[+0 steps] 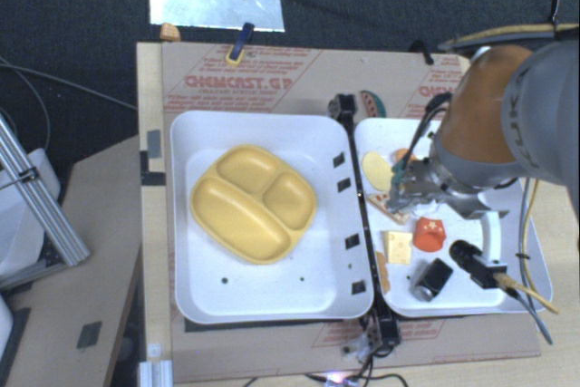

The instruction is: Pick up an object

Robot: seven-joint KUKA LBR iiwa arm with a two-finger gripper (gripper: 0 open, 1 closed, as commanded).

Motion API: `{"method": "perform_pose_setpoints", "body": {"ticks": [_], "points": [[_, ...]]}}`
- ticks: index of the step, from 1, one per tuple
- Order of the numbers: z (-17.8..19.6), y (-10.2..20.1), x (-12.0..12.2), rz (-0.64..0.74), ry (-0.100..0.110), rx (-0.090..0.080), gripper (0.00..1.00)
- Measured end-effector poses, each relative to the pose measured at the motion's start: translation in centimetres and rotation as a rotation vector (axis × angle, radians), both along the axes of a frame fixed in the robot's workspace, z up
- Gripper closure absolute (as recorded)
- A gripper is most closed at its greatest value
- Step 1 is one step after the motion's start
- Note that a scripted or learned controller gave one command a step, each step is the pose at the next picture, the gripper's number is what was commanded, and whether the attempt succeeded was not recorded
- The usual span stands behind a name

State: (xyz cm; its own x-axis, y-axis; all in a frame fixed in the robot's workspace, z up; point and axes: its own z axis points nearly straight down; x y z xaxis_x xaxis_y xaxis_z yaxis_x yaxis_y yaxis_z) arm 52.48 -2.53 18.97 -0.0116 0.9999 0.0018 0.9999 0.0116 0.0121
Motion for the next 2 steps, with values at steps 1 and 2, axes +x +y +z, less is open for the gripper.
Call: {"method": "perform_pose_setpoints", "body": {"ticks": [1,2], "points": [[-0.5,-0.4,-0.3,-0.008,0.011,-0.002,0.00],[1.5,-10.0,-1.7,-0.020,0.008,-0.007,0.00]]}}
